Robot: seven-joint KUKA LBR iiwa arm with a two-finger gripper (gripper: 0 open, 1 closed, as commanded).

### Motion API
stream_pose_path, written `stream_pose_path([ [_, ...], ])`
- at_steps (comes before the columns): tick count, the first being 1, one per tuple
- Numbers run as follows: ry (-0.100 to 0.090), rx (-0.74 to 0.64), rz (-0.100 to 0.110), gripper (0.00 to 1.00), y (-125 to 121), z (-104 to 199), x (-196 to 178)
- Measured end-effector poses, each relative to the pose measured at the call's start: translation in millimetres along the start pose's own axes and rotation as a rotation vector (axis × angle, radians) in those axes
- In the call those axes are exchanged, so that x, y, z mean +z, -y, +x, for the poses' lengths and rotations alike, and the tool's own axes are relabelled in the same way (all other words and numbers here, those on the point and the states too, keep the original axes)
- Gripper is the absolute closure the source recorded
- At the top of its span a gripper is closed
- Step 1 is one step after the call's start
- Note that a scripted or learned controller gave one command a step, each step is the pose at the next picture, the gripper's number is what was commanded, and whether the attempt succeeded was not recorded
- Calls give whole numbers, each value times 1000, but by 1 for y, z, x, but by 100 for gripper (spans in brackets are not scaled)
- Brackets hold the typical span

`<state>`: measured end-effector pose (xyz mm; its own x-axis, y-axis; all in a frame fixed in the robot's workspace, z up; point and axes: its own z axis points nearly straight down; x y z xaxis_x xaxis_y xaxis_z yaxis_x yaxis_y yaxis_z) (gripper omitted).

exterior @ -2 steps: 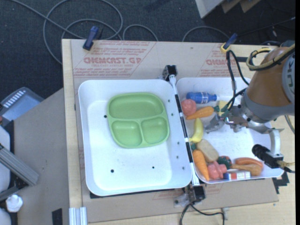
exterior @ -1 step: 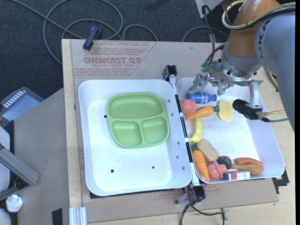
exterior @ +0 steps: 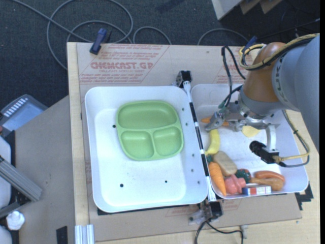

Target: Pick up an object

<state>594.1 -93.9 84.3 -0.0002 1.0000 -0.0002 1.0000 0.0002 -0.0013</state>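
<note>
My gripper [exterior: 224,121] hangs low over the upper left part of the right bin [exterior: 299,179], under the orange wrist band. Just below it lies a yellow banana [exterior: 213,142] along the bin's left wall. A small orange piece [exterior: 204,120] sits to the gripper's left, and a pale yellow piece [exterior: 250,131] to its right. At the bin's front lie a tan bread-like piece [exterior: 225,162], a carrot [exterior: 217,177], a pink item [exterior: 232,185], a green item [exterior: 243,174] and a red-orange sausage shape [exterior: 268,177]. I see nothing held in the gripper.
The left bin [exterior: 101,156] holds a green three-compartment plate [exterior: 150,129]. A black cable with a plug [exterior: 264,152] trails from the arm across the right bin. A small white tube [exterior: 257,190] rests at that bin's front edge.
</note>
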Motion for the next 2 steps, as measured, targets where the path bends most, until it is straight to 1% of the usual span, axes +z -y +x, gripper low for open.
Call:
stream_pose_path([
  [1,1,-1,-4,0,-4,18,-102],
  [2,0,0,1,0,20,-10,-20],
])
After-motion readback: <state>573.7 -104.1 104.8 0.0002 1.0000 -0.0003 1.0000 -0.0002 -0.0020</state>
